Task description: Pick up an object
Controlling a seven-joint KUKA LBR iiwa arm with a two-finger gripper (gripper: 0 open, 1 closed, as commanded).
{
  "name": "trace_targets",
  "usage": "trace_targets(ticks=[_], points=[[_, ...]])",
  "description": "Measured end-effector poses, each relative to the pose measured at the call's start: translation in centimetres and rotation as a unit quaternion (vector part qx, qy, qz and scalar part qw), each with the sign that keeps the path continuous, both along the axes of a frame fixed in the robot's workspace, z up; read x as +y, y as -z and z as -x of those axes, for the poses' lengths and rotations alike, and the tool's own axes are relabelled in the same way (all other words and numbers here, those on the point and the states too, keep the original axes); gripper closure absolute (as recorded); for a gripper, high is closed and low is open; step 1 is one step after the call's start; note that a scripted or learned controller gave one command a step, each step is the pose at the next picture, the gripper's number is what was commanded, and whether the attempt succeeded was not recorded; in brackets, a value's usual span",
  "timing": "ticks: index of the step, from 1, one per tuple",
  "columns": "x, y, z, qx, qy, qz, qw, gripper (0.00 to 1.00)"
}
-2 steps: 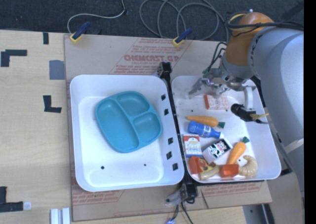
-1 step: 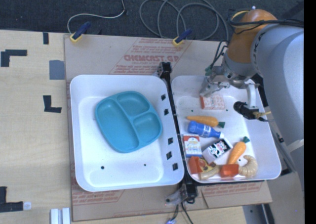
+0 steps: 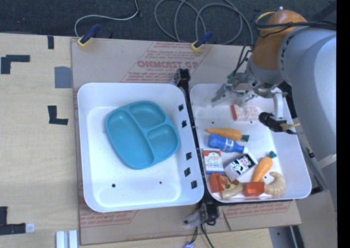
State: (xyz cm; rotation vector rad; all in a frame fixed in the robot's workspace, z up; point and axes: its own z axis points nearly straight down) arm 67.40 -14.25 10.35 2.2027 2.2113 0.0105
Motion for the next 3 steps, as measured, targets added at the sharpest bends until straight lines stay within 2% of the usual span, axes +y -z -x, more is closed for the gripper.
trace_targets(ticks=[1,2,3], points=[[0.0,-1.0,0.0,-0.001,-0.001,0.0006,1.0,1.0],[0.0,-1.0,0.0,0.0,-0.001,0.0006,1.0,0.0],[1.5,1.0,0.1,0.001,0.002,0.0007,1.0,0.0]])
